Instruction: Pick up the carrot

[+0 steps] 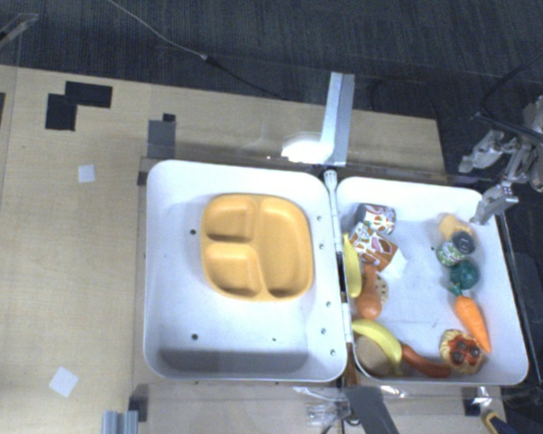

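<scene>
The carrot (472,322) is a short, stubby orange piece, smooth and rounded, broader at its upper end and narrowing toward its lower end. It lies flat on the white floor of the right bin, tilted so that its broad end points up-left and its narrow end points down-right toward the bin's right wall. It rests well apart from the fingers (488,206) that show at the bin's upper right rim, lower in the view than they are and nearly straight beneath them, with nothing gripping it.
</scene>
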Available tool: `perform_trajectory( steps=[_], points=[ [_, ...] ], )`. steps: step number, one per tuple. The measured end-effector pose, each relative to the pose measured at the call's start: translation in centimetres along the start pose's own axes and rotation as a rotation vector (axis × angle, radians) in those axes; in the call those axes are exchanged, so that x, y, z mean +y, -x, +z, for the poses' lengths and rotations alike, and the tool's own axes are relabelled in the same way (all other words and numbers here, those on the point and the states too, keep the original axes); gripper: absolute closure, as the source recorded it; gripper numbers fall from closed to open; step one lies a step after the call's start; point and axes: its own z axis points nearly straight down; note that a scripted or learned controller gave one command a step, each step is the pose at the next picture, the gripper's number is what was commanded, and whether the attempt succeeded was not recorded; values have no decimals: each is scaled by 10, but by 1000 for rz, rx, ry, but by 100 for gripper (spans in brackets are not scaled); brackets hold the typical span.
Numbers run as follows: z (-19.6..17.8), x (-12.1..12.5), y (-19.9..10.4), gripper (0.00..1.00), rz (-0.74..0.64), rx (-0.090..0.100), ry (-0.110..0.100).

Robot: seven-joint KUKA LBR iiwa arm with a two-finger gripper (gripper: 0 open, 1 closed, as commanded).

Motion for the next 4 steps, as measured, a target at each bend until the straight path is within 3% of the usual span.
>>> perform_trajectory(
  steps=[1, 2, 3, 4],
  points=[
    [139, -20, -13, 0, 14, 12, 3],
    [189, -21, -70, 0, 16, -4, -2],
    [188, -5, -126, 0, 76, -5, -1],
    [188, 6, -157, 0, 158, -10, -3]
  ],
)
